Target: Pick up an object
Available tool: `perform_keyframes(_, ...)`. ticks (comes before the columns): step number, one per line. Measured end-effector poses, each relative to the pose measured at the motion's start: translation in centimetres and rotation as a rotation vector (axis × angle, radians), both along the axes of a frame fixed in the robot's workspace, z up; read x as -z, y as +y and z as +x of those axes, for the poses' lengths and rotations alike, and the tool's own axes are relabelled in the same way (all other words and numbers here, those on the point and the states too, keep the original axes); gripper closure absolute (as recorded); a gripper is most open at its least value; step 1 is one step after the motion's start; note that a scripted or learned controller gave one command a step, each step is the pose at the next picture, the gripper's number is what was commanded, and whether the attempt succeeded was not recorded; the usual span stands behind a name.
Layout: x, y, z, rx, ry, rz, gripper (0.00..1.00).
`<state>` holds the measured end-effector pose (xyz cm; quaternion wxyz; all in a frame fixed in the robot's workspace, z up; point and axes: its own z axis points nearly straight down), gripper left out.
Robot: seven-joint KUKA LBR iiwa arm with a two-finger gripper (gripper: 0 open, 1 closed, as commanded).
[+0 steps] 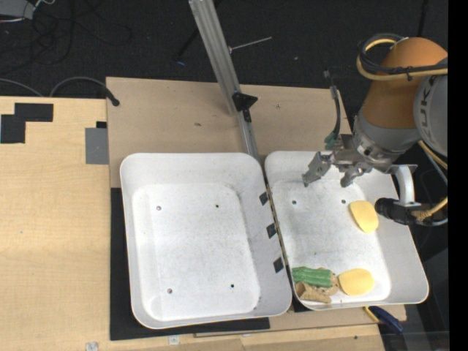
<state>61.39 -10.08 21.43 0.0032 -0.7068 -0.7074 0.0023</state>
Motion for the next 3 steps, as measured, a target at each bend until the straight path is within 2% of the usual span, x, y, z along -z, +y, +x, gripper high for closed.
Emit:
perform_keyframes(2, 12.2, 0.6, -1.1, 0.001, -0.001, 0.0, 0.0)
perform_keyframes(3, 11.0, 0.4, -1.0, 0.01, -0.004, -0.001, 1.0)
